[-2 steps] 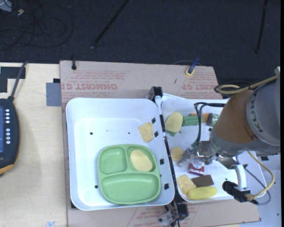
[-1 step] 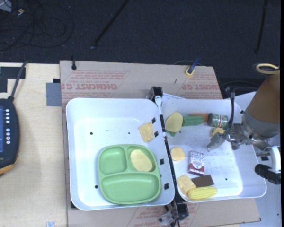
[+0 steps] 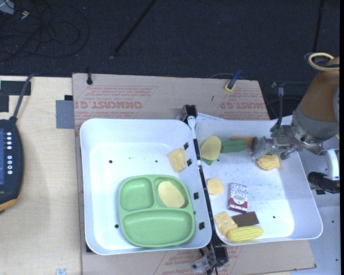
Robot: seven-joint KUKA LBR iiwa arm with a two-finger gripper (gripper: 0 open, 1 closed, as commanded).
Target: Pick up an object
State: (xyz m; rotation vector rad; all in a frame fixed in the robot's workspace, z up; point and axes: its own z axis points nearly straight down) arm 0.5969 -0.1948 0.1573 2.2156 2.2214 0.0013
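Yellow chunk [image 3: 269, 163] sits in the R bin [image 3: 301, 211], far-right part, just under the gripper [image 3: 265, 149]. Gripper is right at its upper-left edge, looks like touching; grip state: can't tell, and can't tell if the chunk is off the bin floor. Arm [image 3: 320, 105] comes in from the R, orange band above the wrist.

Nearest, R bin front: corn cob [image 3: 245, 232] lying across, brown block [image 3: 245, 219] touching it just behind, pale yellow piece [image 3: 223, 220] beside both on the L. Further back: red-and-white small box [image 3: 237, 196], approx mid bin, w/ a small yellow round piece [image 3: 215, 186] to its L near the divider wall. Far end: yellow-green oval [image 3: 211, 148] against the L wall, green item [image 3: 235, 145] just beside it, between oval and gripper.

L bin [image 3: 97, 153]: green divided plate [image 3: 155, 225] in the front half, yellow oval piece [image 3: 171, 195] in its far-right compartment. Behind the plate, yellow wedge [image 3: 176, 159] near the R wall, apart from the plate.

Both bins on cardboard sheet [image 3: 132, 99]. Handheld pendant w/ screen [image 3: 0, 165] at far L on the wood bench.
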